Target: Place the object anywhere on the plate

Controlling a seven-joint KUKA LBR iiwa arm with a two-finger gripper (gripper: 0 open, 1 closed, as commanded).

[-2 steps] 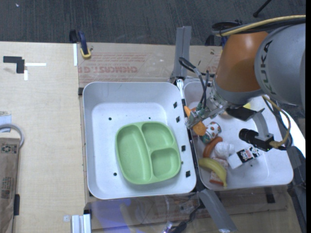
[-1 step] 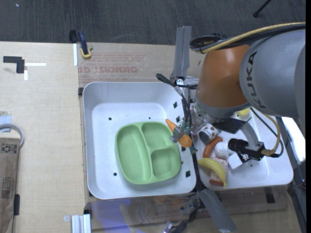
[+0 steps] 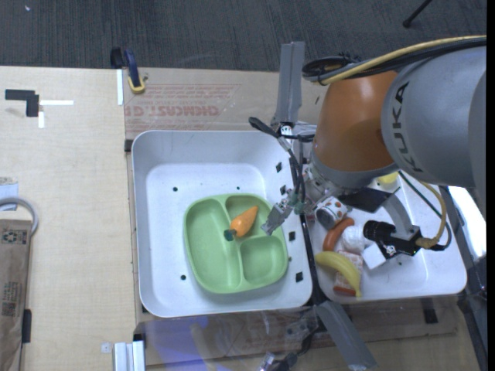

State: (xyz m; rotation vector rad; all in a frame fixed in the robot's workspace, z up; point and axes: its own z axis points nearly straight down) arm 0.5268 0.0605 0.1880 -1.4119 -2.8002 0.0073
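One green plate (image 3: 224, 257) with three compartments lies in the left bin (image 3: 155, 176), so any compartment can receive the object. On it lies the carrot (image 3: 244, 221), orange with a small dark green end, across the ridge between compartments; I judge it already placed. Just beside it hovers the gripper (image 3: 277, 216); I cannot tell its opening, and nothing appears held

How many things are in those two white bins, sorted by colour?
Green: 1, the plate
Orange: 1, the carrot on the plate
Yellow: 1, the banana
Red: 1, a sausage-like piece
White: 1, a mug
Total: 5 I can tell apart
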